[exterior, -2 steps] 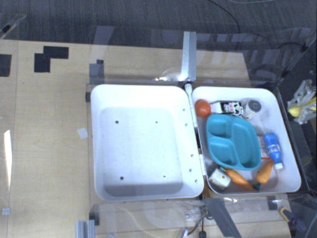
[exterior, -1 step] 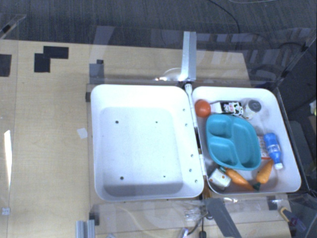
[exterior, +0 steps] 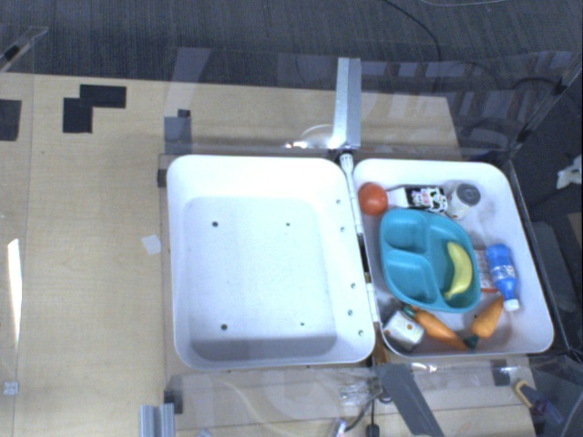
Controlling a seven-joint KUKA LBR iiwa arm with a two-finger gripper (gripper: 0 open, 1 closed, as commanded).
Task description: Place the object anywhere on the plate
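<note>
A blue divided plate [exterior: 414, 260] lies in the middle of the right bin [exterior: 524, 235]. A yellow banana [exterior: 460, 272] rests in the plate's right compartment. Around the plate lie an orange ball [exterior: 372, 198] at the bin's far left corner, two carrots [exterior: 440, 329] [exterior: 487, 319] along the near side, and a blue-labelled bottle [exterior: 502, 276] to the right.
The left bin [exterior: 260, 262] sits beside the right one, split from it by a metal rail [exterior: 347, 107]. A small black-and-white packet [exterior: 424, 197] and a grey-capped jar [exterior: 465, 197] lie at the right bin's far side. A small can [exterior: 404, 329] lies near the front left corner.
</note>
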